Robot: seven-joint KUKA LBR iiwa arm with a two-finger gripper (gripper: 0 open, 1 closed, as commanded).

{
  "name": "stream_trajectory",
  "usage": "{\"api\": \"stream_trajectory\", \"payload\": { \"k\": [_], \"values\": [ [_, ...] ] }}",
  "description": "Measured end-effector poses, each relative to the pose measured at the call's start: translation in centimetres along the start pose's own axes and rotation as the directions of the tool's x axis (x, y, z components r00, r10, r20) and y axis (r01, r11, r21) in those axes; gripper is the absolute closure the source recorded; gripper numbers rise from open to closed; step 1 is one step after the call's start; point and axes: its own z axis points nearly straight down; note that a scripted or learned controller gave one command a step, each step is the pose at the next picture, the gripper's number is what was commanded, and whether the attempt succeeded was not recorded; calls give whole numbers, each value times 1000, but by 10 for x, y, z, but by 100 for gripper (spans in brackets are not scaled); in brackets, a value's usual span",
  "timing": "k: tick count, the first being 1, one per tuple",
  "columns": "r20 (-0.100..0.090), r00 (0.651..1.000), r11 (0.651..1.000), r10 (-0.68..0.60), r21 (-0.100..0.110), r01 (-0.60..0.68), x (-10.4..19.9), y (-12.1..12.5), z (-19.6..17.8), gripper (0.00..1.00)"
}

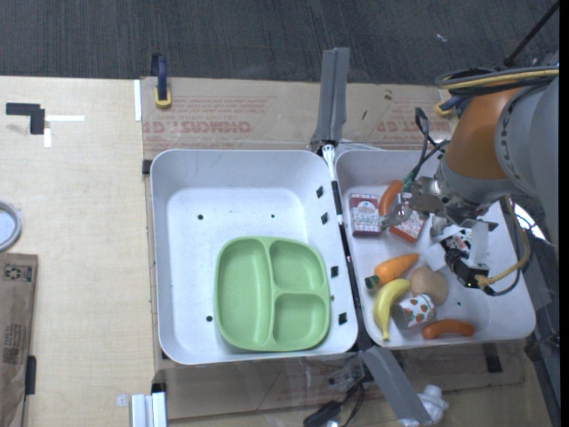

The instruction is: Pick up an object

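Hand (397, 213) state cannot be told: wrist and cables obscure it above the right white bin (516, 323), over a red-and-white carton (364, 213). Nearby lie a yellow banana (385, 302) and orange carrot (396, 266). Left bin holds a green divided plate (272, 294).

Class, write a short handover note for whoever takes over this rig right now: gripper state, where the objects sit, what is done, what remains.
Gripper: low in the right bin, at its upper part beside the red-and-white packet; finger state unreadable.
Objects, all in the right bin: packet and an orange piece near the top; carrot, banana, brown round item, small carton, another orange piece lower down.
Left bin: green divided plate.
Done: nothing visibly lifted.
Left: grasp and raise one object.
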Motion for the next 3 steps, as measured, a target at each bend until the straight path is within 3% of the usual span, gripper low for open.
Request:
{"api": "stream_trajectory", "payload": {
  "k": [1,2,3],
  "values": [
    [0,1000,1000,4,3,-4,-1,-1,-8,100],
    [1,994,994,112,1,-112,-36,48,-44,100],
    [1,997,997,83,1,-83,-3,39,-107,100]
  ]
}}
